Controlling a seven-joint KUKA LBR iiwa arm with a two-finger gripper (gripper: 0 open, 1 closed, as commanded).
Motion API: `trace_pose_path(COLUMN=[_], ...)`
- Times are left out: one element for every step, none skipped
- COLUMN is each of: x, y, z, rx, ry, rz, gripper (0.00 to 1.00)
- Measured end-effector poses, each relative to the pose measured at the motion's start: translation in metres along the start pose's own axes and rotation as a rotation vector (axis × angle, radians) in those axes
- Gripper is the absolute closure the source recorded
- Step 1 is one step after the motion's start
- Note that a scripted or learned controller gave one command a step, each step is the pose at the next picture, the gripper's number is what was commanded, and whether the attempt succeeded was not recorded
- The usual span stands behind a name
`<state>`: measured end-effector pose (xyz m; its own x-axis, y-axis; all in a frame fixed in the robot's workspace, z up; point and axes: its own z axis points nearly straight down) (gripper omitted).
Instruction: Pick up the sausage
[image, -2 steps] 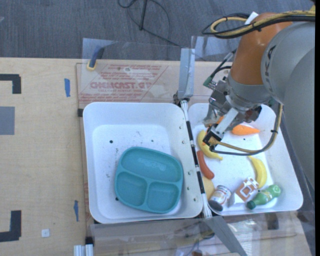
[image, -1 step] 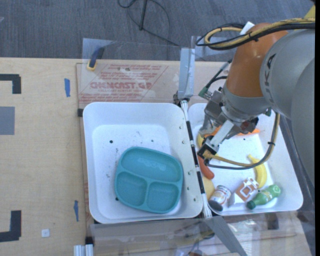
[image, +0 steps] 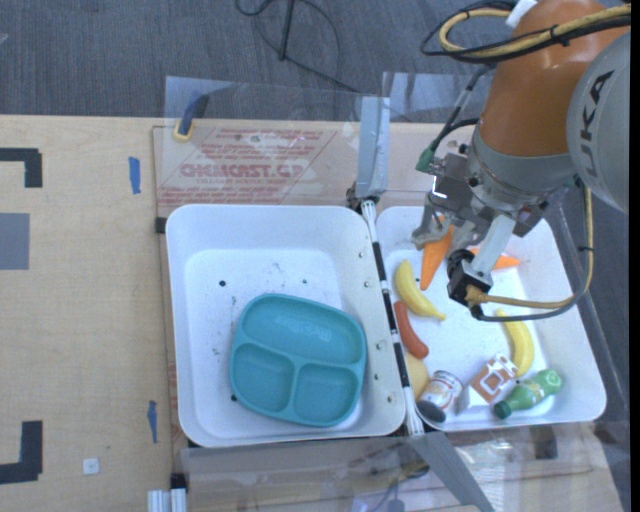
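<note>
The sausage (image: 411, 331) is a short red-orange link lying lengthwise near the left wall of the right bin (image: 580, 330), just below a yellow banana (image: 416, 291). My gripper (image: 437, 228) hangs over the upper part of the right bin, above and a little right of the sausage. It sits right at the top end of an orange carrot (image: 431, 264). The sausage lies apart from the gripper, untouched.
The right bin also holds a second banana (image: 519, 342), a metal can (image: 439, 393), a small carton (image: 494, 378), a green bottle (image: 527, 392) and an orange piece (image: 506, 262). A teal divided plate (image: 297, 358) lies in the left bin (image: 200, 250).
</note>
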<state>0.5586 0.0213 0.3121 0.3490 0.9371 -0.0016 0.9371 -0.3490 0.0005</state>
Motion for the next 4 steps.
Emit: trace_pose_path(x=[0.0, 0.004, -0.05, -0.081], y=[0.0, -0.067, -0.066, -0.022], z=[0.0, 0.129, 0.103, 0.129], rx=[0.001, 0.004, 0.002, 0.001], ry=[0.0, 0.001, 0.001, 0.0], rz=[0.0, -0.159, -0.049, 0.045], gripper=[0.0, 0.0, 0.0, 0.0])
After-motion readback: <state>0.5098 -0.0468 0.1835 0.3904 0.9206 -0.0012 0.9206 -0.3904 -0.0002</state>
